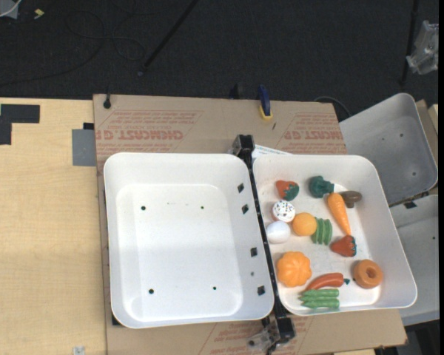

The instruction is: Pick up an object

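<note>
The left bin (179, 239) is a smooth white tray. Right of it, the right bin (381, 220) holds glossy toy foods: a white ball (277, 232), a ribbed orange pumpkin (293, 268), a tapered carrot (338, 213), a ringed doughnut (367, 274).

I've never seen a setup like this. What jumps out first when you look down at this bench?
The bright heap of toy food in the right bin catches the eye first: an orange pumpkin near its lower left, a long carrot slanting towards its upper right, and a doughnut by its lower right wall. Beside it, the left bin is a plain white tray, and both sit on a brown cardboard sheet.
</note>
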Tool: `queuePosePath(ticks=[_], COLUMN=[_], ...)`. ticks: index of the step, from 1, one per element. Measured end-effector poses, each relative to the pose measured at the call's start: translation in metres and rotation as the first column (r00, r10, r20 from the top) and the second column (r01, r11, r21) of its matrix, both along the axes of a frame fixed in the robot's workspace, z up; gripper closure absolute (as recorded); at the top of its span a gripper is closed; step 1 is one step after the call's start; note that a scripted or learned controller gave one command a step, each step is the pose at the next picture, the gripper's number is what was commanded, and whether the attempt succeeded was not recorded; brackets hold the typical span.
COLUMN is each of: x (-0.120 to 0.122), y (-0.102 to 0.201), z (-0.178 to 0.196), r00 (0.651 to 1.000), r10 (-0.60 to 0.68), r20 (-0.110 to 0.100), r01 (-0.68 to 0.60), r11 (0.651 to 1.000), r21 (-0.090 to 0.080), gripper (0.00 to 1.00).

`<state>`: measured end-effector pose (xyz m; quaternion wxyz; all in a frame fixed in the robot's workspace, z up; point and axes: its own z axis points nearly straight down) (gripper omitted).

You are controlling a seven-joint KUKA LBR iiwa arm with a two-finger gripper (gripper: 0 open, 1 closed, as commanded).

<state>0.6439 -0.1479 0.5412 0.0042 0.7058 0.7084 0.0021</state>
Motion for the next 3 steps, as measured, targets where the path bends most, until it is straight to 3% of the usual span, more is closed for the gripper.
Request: queuePosePath(ticks=[1, 2, 3], x=[-0.001, 0.0, -0.001], y=[0.044, 0.033, -0.069], z=[-0.167, -0.03, -0.082], r00=[1.0, 1.0, 1.0], r10=[0.0, 0.0, -0.011], r20=[-0.028, 0.003, -0.016], r01=[0.0, 0.0, 0.011], r11=[1.0, 1.0, 1.0], r21=[0.007, 0.0, 0.001], gripper=[1.0, 1.0, 1.0])
